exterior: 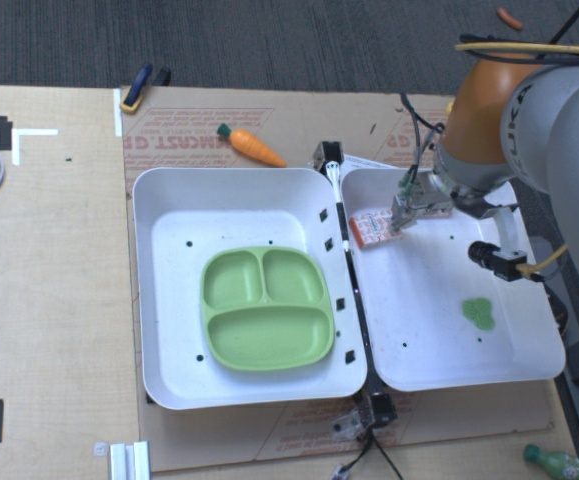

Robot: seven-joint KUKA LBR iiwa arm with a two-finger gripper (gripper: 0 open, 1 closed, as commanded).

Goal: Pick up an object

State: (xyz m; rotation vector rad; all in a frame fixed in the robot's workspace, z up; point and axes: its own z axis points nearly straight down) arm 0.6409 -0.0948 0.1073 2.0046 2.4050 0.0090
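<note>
The counter (pixel 49 318) carries two shallow white bins side by side. The left bin (pixel 169 218) holds one green divided plate (pixel 267 308) with three compartments, lying flat near the bin's middle. The right bin (pixel 439 348) holds two things: one small red-and-white carton (pixel 371 228) at its upper left corner, close to the wall shared with the left bin, and one small green lump (pixel 479 313) well apart from it toward the right side.

One grey arm (pixel 559 118) with an orange band reaches in from the right, and its hand (pixel 405 216) sits low over the upper part of the right bin, just beside or touching the right edge of the carton. Whether the hand is spread or pressed together cannot be told from this angle.

Outside the bins, one toy carrot (pixel 252 146) lies on the cardboard above the left bin, and one green bottle (pixel 559 460) lies at the lower right corner.
</note>
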